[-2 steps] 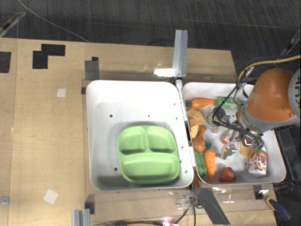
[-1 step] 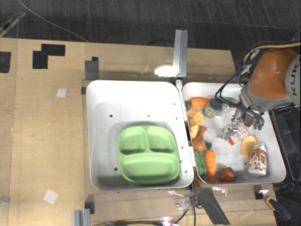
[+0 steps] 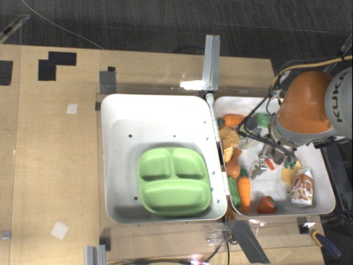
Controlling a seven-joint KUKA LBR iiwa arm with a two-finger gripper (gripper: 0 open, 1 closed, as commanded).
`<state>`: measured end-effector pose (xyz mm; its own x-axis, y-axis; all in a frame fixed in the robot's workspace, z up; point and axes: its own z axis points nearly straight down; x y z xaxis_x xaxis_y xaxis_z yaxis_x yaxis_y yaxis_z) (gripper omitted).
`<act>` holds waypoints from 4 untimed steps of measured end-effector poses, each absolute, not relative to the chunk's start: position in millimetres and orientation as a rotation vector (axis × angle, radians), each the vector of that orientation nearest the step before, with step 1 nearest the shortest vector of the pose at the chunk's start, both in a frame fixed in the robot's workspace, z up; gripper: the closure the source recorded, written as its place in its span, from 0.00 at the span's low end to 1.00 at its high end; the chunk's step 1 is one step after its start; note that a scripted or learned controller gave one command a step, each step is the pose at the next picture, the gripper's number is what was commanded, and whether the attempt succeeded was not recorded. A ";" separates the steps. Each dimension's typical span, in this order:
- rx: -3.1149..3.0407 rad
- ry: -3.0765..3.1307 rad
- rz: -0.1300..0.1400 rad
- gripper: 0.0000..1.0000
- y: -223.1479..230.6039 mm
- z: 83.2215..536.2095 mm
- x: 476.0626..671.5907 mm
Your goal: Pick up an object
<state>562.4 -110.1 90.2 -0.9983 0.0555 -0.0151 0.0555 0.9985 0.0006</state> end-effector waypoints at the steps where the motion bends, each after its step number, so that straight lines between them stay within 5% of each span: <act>1: -0.002 3.121 -0.005 0.00 -101.4 91.0 525.1; 2: 0.186 3.124 -0.003 0.00 -135.8 89.6 588.1; 3: 0.362 3.104 0.000 0.00 -122.7 90.4 539.7; 4: 0.401 3.099 -0.003 0.00 -170.4 89.6 556.8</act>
